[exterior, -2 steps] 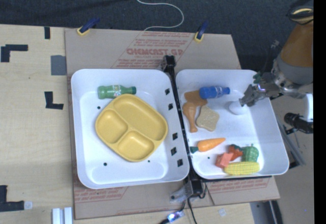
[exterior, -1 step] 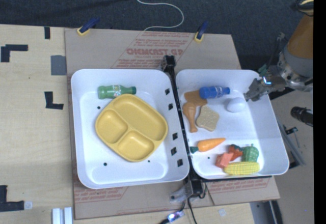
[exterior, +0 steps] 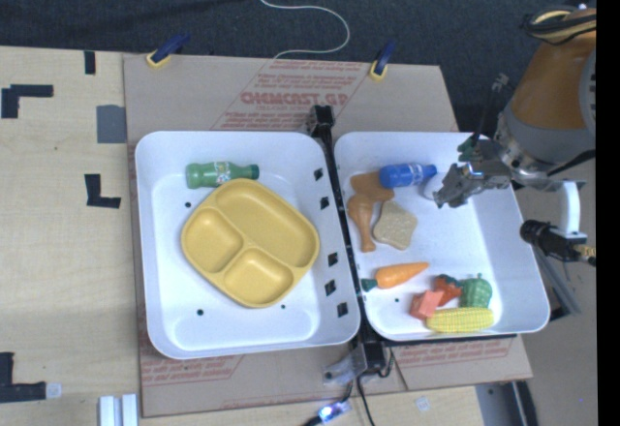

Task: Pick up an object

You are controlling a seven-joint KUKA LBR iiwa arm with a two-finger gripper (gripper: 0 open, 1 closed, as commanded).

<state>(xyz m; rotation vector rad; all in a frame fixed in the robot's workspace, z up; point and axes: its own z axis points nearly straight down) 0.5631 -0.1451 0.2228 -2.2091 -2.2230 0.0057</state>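
Nearest your hand (exterior: 453, 188), whose grip you cannot tell: small blue plastic bottle (exterior: 407, 174), likely light, rigid, slippery. Grasp across its round middle.

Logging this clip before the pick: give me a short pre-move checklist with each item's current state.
1. Tool over the right bin: ok.
2. Nearest target, blue bottle, unobstructed from above: ok.
3. Tool carrying nothing: cannot tell.
4. Bare bin floor beside the bottle on the tool's side: ok.
5. Other items well spaced for a grasp: not ok; corn, broccoli and a red piece are crowded together.
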